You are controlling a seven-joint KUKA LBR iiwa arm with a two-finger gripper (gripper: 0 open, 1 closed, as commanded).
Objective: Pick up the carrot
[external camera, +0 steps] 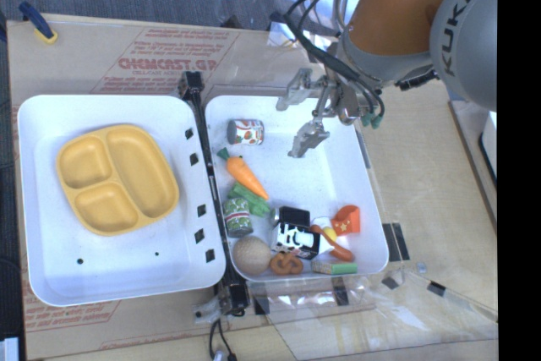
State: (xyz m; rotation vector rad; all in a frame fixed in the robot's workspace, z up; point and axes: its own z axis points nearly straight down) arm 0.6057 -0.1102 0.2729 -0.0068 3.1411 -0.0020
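Presently, carrot (246, 173) lay in right bin (359, 155), left side, beneath a small can (245, 131). Gripper (303, 119) hung above bin's upper middle, fingers spread, holding nothing.

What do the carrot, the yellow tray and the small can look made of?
Carrot: likely moulded plastic toy; even orange with a smooth sheen and a green stub.
Yellow tray: likely plastic with a matte to satin finish; one uniform colour, rounded moulded compartments.
Small can: possibly metal or plastic with a printed label; its ends look pale and shiny, but it is too small to settle.
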